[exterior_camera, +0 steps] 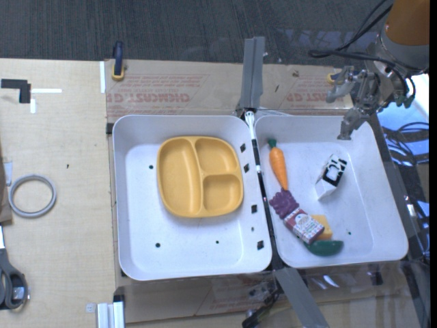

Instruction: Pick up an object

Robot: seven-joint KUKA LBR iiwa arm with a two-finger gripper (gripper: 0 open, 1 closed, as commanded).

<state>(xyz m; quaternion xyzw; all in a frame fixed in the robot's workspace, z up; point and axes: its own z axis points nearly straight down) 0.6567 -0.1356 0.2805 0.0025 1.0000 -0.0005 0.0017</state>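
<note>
**Arm above the right bin's far corner, nothing in its jaws**

The gripper (pixel 356 108) hangs at about one o'clock in the view, over the far rim of the right bin (pixel 389 203). Whether its jaws are apart or together cannot be told; no object sits between them.

Inside that bin, a carrot (pixel 277 166) lies at its ten o'clock, close to the divider between the bins. A small white-and-black carton (pixel 332 175) rests tilted near the middle, well below the gripper. Toward six o'clock sit a cluster of purple grapes (pixel 283 202), a red-and-white packet (pixel 304 225) touching them, a yellow piece (pixel 321 225) just beside the packet, and a green item (pixel 326 247) at the near edge.

The left bin (pixel 136 238) holds a yellow divided plate (pixel 200 176) slightly above its centre. On the desk (pixel 61 135) at nine o'clock lies a grey ring (pixel 30 196).
</note>
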